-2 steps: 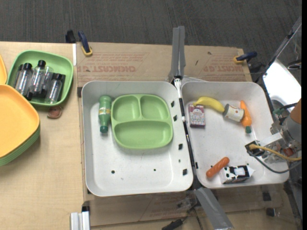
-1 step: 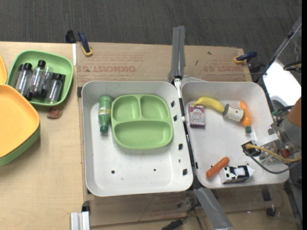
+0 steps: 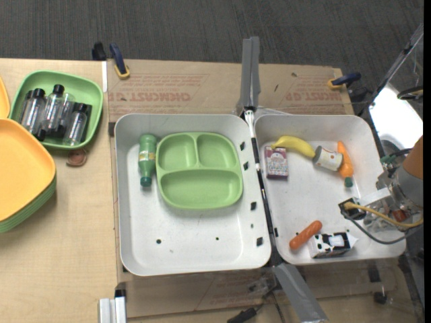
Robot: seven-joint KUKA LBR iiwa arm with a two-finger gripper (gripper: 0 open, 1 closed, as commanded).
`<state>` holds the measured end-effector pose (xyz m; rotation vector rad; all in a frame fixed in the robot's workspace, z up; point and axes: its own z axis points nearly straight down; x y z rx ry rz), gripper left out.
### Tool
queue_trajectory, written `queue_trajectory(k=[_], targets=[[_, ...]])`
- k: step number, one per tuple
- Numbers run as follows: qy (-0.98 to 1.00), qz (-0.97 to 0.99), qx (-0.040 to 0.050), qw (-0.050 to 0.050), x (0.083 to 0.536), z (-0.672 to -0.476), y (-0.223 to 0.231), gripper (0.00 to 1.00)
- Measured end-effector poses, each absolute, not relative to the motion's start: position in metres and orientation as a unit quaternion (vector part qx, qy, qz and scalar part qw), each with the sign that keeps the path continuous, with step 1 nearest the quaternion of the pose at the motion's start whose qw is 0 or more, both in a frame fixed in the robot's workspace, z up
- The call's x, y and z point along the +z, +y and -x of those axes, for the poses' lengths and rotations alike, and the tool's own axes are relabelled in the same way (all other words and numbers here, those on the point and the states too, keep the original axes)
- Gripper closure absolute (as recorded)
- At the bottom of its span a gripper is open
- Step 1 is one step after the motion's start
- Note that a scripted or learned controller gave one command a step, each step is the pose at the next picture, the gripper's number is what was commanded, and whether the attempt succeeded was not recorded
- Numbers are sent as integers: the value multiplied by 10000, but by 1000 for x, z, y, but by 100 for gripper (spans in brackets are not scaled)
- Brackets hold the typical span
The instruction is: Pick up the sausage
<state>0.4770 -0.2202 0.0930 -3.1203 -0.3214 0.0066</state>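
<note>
The sausage (image 3: 305, 235), a short orange-red link, lies at a slant near the front edge of the right bin (image 3: 296, 200). A small black-and-white toy (image 3: 333, 243) sits just to its right. My gripper (image 3: 385, 214) hangs over the right rim of that bin, to the right of the sausage and a little farther back, with nothing seen in it. The arm's wrist partly covers it.
At the back of the right bin lie a banana (image 3: 295, 145), a purple box (image 3: 277, 162), a white can (image 3: 328, 158) and a carrot (image 3: 344, 159). The left bin (image 3: 188, 241) holds a green divided plate (image 3: 199, 169) and a green bottle (image 3: 146, 159). A tray of bottles (image 3: 55, 109) and orange plates (image 3: 23, 173) sit far left.
</note>
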Motion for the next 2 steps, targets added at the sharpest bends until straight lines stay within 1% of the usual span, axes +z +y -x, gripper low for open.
queue_trajectory(k=[1, 2], targets=[[-1930, 9812, 22, 20, 98, -476, -222, 100], [-1029, 9947, 4, 21, 92, -478, -220, 100]])
